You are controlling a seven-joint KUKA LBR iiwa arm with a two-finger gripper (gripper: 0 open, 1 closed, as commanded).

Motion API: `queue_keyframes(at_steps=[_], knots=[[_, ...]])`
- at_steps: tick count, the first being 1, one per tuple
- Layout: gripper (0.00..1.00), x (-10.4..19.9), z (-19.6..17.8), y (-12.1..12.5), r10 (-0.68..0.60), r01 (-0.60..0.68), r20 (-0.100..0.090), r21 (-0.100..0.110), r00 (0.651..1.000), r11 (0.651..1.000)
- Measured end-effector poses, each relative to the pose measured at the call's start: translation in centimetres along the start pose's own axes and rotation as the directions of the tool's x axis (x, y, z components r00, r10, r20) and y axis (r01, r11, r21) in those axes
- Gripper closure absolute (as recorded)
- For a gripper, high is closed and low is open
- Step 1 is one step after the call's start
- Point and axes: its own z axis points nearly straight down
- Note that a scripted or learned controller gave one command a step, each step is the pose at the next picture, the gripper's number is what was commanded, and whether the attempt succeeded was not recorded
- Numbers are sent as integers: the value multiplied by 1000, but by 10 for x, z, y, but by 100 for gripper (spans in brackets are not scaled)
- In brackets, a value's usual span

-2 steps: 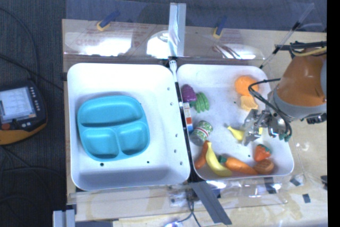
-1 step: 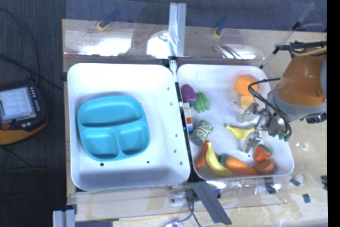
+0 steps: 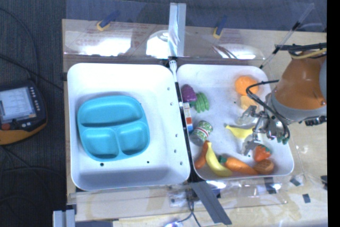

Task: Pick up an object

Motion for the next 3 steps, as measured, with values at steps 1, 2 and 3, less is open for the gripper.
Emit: queue_keyframes(at_steps=[1, 2, 3], knots=[[100, -2, -11, 1, -2, 2, 4, 1, 1000, 1000], [100, -56, 2, -9, 362, -362, -12, -1, 932, 932], [100, -101, 3, 54, 608, -608, -9, 0, 794, 794]])
